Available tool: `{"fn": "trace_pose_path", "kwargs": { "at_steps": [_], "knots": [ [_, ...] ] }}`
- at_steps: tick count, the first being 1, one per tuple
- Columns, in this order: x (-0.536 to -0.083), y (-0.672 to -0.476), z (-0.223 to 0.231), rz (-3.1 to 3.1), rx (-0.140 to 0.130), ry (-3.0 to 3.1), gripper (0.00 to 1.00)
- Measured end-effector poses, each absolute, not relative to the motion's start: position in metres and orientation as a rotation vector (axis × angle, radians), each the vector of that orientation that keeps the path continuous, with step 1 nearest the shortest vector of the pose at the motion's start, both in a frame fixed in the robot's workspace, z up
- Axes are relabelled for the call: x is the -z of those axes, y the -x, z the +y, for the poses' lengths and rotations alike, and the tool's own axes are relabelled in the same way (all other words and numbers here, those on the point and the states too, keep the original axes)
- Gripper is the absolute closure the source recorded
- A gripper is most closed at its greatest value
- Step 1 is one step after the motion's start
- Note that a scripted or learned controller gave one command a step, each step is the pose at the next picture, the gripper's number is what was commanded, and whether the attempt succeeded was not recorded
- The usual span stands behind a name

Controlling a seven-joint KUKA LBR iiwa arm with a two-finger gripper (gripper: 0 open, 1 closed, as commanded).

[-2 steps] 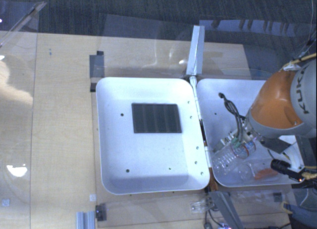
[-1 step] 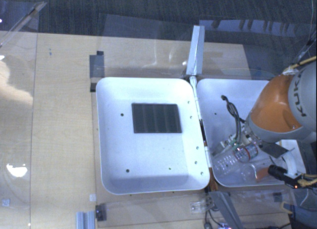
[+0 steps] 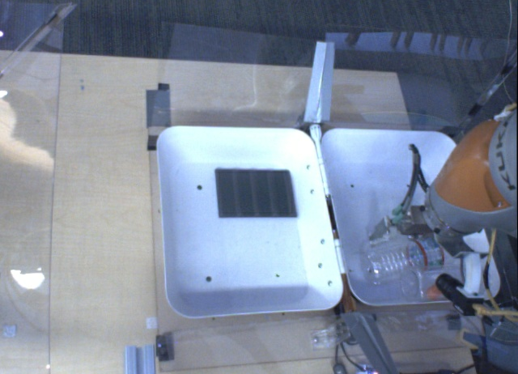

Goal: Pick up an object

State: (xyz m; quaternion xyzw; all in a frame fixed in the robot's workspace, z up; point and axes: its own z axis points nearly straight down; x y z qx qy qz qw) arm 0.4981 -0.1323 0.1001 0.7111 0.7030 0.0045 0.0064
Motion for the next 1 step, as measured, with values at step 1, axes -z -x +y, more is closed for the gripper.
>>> {"fn": "trace_pose_path", "kwargs": {
  "at_steps": [1],
  "knots": [
    [-0.0895,-0.541,-0.2001,2.223,-0.009,-2.2,0.0]
  ]
}}
